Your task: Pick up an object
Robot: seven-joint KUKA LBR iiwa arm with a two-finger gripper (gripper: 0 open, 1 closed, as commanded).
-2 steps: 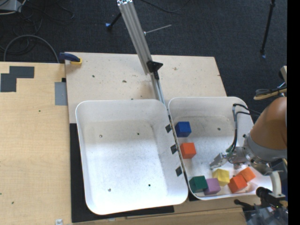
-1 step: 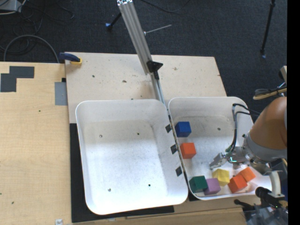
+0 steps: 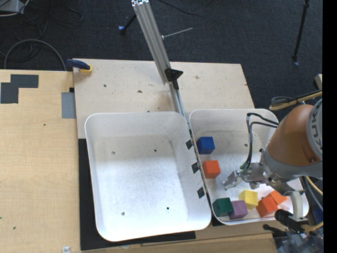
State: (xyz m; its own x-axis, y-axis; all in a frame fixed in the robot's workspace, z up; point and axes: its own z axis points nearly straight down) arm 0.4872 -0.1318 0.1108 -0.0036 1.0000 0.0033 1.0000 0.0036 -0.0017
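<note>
On the left of the wooden counter (image 3: 31, 157) sits the larger white bin (image 3: 105, 136), its floor speckled with small dark marks. A slanted metal rail (image 3: 155, 41) runs from the far side down to the seam where this bin meets the right bin (image 3: 231, 120).

The right bin holds the blocks. A blue cube (image 3: 205, 144) lies toward its far left part, and an orange-red cube (image 3: 211, 168) sits just nearer than it, apart from it. Along the near edge a green cube (image 3: 222, 206) touches a purple block (image 3: 238, 210); a yellow block (image 3: 249, 198) is just beside the purple one, and an orange block (image 3: 268, 204) lies to the right of the yellow.

The hand (image 3: 236, 179) hangs over the middle of the right bin, between the orange-red cube and the yellow block, with nothing visible between its fingers. Whether its fingers stand wide or narrow cannot be told. Behind it to the right rises the arm's orange band (image 3: 295, 141).
</note>
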